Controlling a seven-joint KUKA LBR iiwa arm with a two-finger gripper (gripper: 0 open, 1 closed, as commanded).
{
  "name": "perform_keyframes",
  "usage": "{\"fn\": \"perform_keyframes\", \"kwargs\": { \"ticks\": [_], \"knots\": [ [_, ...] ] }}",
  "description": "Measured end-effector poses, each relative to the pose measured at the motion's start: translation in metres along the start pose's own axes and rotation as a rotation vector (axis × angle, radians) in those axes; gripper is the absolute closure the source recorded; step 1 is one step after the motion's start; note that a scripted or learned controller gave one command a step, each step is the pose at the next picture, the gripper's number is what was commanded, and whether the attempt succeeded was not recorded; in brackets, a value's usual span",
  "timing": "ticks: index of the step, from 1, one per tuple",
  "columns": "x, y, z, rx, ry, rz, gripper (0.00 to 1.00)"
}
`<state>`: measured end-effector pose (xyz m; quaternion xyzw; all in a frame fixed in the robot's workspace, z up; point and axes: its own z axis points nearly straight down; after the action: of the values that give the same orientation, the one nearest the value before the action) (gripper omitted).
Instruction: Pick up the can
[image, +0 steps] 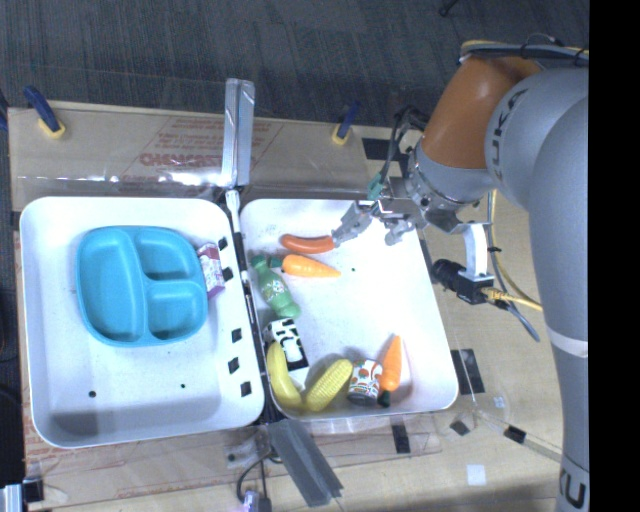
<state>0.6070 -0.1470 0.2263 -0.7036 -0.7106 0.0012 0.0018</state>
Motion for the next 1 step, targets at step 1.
{"fn": "perform_keyframes", "kwargs": {
  "ticks": [1],
  "knots": [
    [0.0087,0.0077,0.0175,0.002,0.001,0.255,0.00]
  ]
}}
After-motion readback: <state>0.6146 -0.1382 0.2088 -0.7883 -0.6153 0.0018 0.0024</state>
